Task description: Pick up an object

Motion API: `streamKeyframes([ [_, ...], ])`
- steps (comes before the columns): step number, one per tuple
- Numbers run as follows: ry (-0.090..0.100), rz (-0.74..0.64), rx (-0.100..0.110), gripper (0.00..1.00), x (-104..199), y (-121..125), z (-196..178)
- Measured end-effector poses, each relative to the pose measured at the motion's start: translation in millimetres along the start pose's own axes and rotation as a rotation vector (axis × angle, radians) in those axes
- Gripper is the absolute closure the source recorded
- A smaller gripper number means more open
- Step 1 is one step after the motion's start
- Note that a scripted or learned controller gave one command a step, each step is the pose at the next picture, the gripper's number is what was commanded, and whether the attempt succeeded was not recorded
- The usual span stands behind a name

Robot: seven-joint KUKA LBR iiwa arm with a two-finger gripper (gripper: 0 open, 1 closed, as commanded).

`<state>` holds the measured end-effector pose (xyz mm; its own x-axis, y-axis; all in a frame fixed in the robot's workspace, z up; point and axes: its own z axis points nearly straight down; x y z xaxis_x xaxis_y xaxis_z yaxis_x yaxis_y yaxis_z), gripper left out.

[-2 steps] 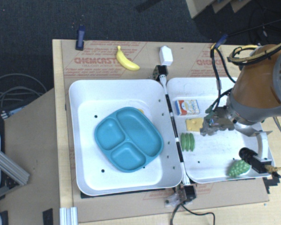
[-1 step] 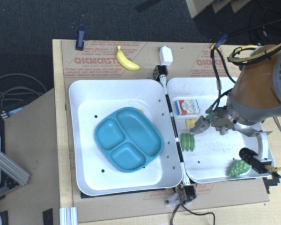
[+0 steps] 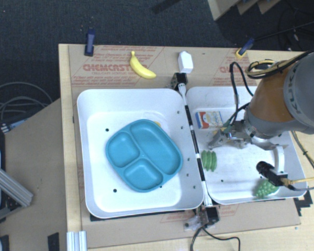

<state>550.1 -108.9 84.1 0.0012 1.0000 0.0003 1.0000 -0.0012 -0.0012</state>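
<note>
My gripper (image 3: 224, 137) is down inside the right bin (image 3: 235, 192), near its left half. A small white carton (image 3: 208, 119) with a red and blue label lies flat just beyond it, towards the bin's far left corner. A green ribbed vegetable (image 3: 209, 160) lies just in front of the gripper, by the bin's left wall. A bunch of green grapes (image 3: 266, 189) sits in the near right corner. The grey arm with its orange band (image 3: 272, 95) covers the bin's far right part.
The left bin (image 3: 94, 114) holds a blue divided plate (image 3: 142, 154). On the bench behind the bins lie a yellow banana (image 3: 141, 67) and a small white block (image 3: 186, 61).
</note>
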Motion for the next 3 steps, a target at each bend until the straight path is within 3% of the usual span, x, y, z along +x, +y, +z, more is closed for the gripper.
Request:
streamKeyframes([
  [1, 0.0, -0.002, -0.003, 0.0, 15, 64, -1],
  [3, 0.0, -0.001, 0.001, 0.0, 6, 34, 0],
])
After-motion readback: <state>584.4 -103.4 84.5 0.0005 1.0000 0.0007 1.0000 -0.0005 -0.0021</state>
